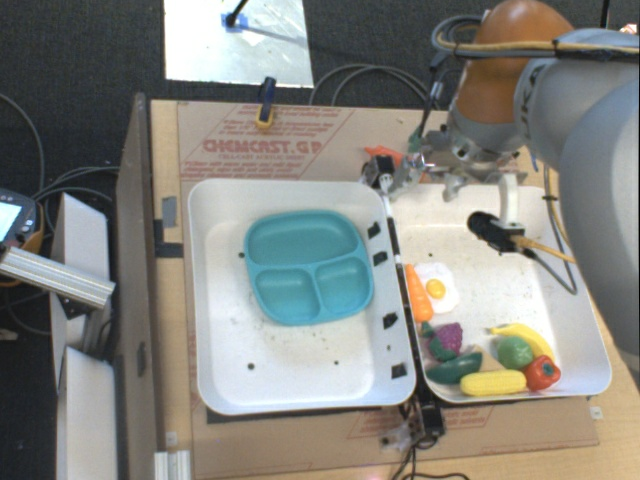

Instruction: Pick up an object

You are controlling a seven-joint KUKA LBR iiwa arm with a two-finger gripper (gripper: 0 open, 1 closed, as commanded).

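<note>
gripper (pixel 452 180) — over right bin (pixel 598 366) far edge | toy food (pixel 490 382) well apart

Teal three-part plate (pixel 305 268): smooth plastic with a soft sheen, left of the gripper (pixel 455 181).
White shallow bins (pixel 225 298): smooth plastic, scuffed and speckled.
Brown printed sheet (pixel 270 138) beneath them: matt cardboard.
Yellow toy corn cob (pixel 490 382) and red toy tomato (pixel 543 372): glossy plastic, nearer the camera than the gripper.
</note>
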